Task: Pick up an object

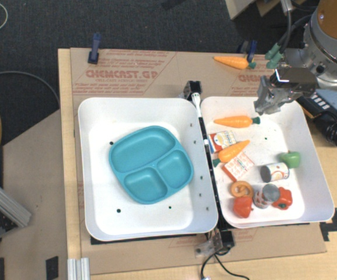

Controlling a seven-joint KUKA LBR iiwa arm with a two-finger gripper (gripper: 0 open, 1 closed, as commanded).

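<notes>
Overhead, the fixed camera looks down at a slant on two shallow white bins set side by side on a cardboard-covered bench. At the left, the left bin (92, 174) holds a teal divided plate (150, 164), lying flat and roughly centred, with three compartments facing up. Beside it, the right bin (314, 174) carries a scatter of toy food: a carrot (233, 121) lies lengthwise near the far edge, a second carrot (233, 151) sits tilted just below it, and small cartons (223, 139) (238, 167) lie next to that one. Toward the near side are a small can (274, 172), a green piece (291, 158), a ring-shaped orange piece (242, 188), a red piece (243, 206), and another can with a red piece touching it (270, 196). A third carrot (231, 62) rests outside the bins on the cardboard, near a blue clamp (251, 51); another blue clamp (94, 48) grips the far left edge. Reaching in from the right, the grey arm hangs its gripper (267, 105) above the far end of the right bin, just beside the leafy end of the first carrot. Nothing is visible between its fingers, and how far apart they stand cannot be told from this angle.
</notes>
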